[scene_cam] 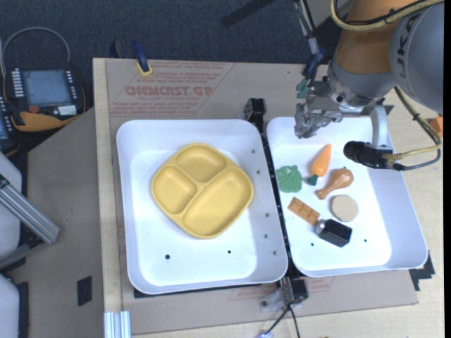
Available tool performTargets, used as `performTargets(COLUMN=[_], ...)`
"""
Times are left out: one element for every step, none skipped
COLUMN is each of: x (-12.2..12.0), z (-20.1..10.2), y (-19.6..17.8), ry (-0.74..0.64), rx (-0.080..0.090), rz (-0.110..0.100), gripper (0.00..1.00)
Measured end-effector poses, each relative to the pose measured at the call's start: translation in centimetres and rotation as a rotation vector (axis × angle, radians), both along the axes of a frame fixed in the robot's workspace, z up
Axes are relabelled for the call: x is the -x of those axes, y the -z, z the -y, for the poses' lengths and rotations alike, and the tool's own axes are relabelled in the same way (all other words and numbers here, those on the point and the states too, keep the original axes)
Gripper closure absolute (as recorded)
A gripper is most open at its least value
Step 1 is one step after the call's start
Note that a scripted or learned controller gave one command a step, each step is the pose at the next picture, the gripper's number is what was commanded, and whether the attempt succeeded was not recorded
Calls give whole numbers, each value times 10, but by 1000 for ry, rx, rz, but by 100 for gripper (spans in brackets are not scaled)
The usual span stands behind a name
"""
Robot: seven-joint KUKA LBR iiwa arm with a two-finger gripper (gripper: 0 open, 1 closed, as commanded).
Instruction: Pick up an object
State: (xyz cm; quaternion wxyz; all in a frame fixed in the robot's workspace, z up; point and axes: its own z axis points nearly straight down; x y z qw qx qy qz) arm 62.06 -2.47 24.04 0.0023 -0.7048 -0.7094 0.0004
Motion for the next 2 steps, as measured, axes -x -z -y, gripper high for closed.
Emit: performTargets(x=[9,13], z=[-59,-115], y=[-3,-2], ry=[-1,0], rx=[0,0], rz=[1,3], gripper=[100,100])
